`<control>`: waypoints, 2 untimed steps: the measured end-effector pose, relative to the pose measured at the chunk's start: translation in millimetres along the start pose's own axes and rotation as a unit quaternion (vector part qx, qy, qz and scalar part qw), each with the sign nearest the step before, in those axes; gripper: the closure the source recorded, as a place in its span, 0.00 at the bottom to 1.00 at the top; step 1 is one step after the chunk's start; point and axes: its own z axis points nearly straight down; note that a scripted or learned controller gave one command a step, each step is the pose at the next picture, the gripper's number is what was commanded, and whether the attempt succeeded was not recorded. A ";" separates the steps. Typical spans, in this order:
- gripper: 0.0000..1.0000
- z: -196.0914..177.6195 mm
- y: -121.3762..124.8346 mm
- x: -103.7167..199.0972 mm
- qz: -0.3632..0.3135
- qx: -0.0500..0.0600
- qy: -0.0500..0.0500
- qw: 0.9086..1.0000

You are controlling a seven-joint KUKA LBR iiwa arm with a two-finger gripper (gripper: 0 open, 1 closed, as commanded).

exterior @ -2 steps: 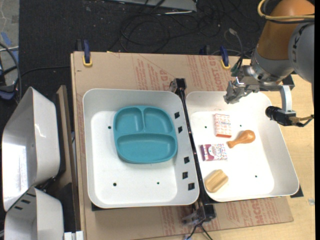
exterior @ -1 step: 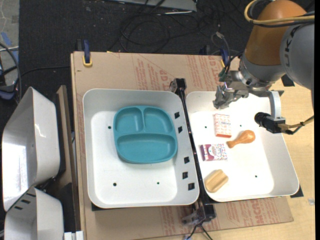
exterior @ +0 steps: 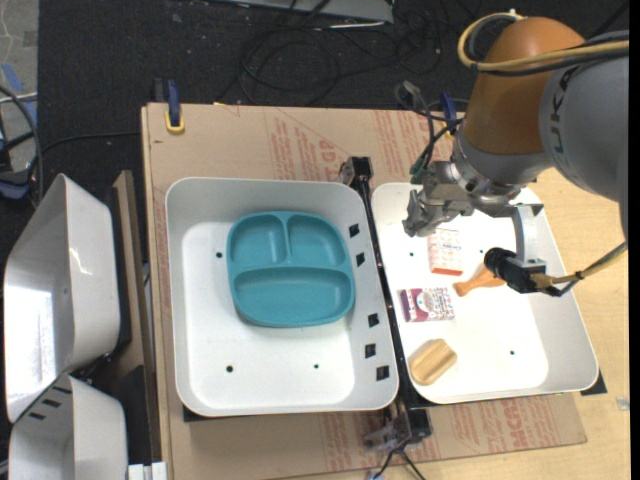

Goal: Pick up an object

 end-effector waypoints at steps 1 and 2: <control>1.00 -5.1 -22.4 56.9 -0.002 0.000 0.001 1.000; 1.00 -5.6 -37.2 108.4 -0.001 0.000 0.000 1.000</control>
